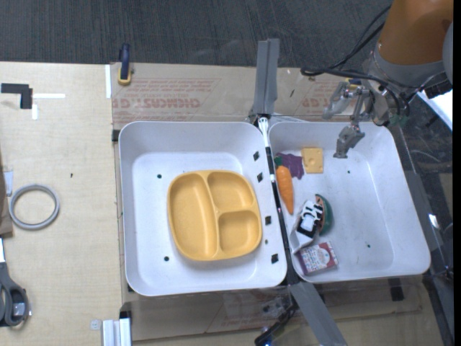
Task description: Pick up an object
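White plastic was what I had to work over: two shallow bins side by side, the left bin [137, 215] holding a yellow divided plate [214, 214] and the right bin [403, 222] holding everything small enough to pick. My claw [348, 141] hung over the far part of the right bin, nothing between its fingers; how wide they stood I could not tell.

Going well, I judged, meant choosing something standing free. The carrot [285, 188] lay hard against the left wall, awkward for a finger. The yellow cheese [312, 159] lay nearest me, just beside a purple piece [291, 161], and looked easiest. A black-and-white toy [311, 218] rested on a green disc [325, 215]; a red packet [317, 258] lay flat near the front.

Beyond lay pale bench [57, 265], a roll of tape [32, 206] and dark carpet [180, 13].
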Robot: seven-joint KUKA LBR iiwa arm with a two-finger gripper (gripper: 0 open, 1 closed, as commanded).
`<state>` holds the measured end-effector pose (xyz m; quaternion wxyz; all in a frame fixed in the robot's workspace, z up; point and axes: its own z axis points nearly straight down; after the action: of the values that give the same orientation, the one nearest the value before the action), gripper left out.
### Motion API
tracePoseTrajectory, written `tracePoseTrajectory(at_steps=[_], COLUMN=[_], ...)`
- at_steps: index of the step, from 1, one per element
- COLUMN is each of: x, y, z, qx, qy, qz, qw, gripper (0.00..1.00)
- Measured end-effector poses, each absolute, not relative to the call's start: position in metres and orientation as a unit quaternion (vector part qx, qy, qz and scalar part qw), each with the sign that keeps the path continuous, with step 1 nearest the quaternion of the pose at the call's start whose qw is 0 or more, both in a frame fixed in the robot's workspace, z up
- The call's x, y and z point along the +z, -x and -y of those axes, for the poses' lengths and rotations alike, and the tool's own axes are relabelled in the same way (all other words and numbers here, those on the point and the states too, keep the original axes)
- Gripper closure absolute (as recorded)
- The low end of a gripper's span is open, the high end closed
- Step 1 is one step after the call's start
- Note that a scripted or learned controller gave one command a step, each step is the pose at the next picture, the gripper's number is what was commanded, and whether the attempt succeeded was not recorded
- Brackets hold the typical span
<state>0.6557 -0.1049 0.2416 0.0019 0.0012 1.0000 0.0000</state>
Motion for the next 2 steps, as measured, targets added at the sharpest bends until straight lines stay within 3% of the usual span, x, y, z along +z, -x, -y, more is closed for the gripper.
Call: tracePoseTrajectory(at_steps=[1,2], x=[0.138,0.149], y=[-0.646,-0.648], z=[0.126,0.125], qx=[-0.0003,-0.0009], qy=[-0.208,-0.207], qz=[-0.978,-0.978], qw=[0.001,0.004], gripper=[0.0,1.0])
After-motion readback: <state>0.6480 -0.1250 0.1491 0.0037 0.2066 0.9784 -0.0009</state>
